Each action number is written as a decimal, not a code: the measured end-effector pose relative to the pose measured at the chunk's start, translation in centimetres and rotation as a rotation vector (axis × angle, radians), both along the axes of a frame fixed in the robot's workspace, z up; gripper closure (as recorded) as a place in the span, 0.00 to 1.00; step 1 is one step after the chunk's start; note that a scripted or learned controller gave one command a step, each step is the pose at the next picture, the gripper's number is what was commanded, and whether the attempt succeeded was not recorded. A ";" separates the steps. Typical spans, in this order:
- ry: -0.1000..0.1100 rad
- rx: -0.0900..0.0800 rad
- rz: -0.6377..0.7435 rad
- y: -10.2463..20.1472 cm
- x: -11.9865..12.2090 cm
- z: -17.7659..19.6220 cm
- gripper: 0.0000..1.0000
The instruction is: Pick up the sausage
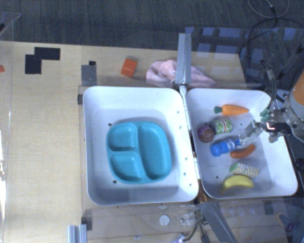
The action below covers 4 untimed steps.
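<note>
Orange-red sausage (243, 151) lies untouched in the right bin (281, 184); approach step in hand.

The sausage rests on the bin floor just right of the blue bottle (223, 147), above the corn cob (244, 169) and the banana (238, 181). The gripper (253, 129) hangs near it, up and slightly right, with nothing seen between its tips; whether it is spread or closed I cannot tell at this size. In my judgement the next move calls for a short descent towards the sausage, aligned across its length and clear of the bottle. The carrot (231, 110), small can (223, 125) and purple fruit (206, 133) lie apart. The left bin (91, 135) bears a blue divided tray (140, 151).
</note>
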State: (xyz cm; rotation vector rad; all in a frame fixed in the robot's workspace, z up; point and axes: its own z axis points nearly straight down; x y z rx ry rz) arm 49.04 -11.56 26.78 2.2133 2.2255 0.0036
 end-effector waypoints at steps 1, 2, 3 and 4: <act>0.002 0.001 -0.107 -4.0 -0.2 -9.7 0.00; -0.012 0.002 -0.377 -1.5 0.6 -17.7 0.00; -0.022 -0.001 -0.378 -1.7 1.0 -16.5 1.00; -0.010 0.001 -0.599 -5.9 13.1 -17.9 1.00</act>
